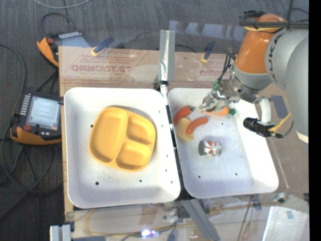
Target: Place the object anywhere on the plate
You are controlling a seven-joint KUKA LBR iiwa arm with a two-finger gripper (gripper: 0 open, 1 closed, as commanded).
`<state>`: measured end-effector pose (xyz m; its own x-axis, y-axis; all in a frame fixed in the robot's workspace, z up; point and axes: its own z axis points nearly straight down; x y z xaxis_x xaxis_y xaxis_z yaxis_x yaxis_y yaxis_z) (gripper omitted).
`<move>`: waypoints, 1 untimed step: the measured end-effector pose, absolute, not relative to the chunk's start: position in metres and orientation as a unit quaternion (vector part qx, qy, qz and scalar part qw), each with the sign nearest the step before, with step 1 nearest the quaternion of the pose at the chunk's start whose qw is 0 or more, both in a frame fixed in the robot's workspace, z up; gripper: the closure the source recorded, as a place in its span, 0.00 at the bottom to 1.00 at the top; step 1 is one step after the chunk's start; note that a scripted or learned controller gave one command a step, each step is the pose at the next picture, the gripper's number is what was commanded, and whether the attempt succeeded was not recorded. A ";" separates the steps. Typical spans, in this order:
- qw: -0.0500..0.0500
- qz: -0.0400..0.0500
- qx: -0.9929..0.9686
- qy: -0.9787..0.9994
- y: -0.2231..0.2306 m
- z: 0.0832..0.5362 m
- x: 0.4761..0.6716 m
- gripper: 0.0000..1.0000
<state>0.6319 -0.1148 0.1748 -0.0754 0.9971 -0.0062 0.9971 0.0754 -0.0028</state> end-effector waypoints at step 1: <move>0.000 -0.002 0.641 0.767 -0.039 0.183 0.653 1.00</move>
